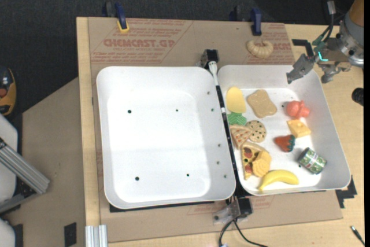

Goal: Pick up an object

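Banana (278,179) at right bin's (334,130) near edge, long axis crosswise. Gripper (315,65) over far-right rim, jaw state unreadable, nothing visibly held. Nearest candidate: red tomato-like piece (295,108), just below-left.

Bins (153,81) white with black dots; banana (278,179) yellow; can (312,161) green, at 5 o'clock; strawberry (284,143) red; cookie (255,131) tan, dark-speckled; board (92,43) tan, red lettering; clamps (121,14) blue-yellow, at 12 o'clock
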`<move>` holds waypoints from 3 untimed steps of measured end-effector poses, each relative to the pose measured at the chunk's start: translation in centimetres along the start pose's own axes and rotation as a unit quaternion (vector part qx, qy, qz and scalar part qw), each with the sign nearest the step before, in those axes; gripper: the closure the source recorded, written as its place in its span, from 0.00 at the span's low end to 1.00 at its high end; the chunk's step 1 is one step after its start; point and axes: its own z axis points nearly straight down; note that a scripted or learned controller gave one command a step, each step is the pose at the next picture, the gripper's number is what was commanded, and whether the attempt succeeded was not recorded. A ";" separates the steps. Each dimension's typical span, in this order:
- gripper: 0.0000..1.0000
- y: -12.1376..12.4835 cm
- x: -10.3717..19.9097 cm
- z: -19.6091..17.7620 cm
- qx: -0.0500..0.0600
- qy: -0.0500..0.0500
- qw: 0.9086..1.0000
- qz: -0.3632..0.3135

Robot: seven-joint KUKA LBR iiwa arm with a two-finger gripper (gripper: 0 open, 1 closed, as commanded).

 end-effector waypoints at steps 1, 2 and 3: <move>0.00 2.1 1.0 8.4 0.002 0.001 1.000 -0.001; 0.00 1.0 2.5 14.0 0.004 0.001 1.000 0.000; 0.00 3.0 6.2 19.1 -0.001 0.000 1.000 -0.001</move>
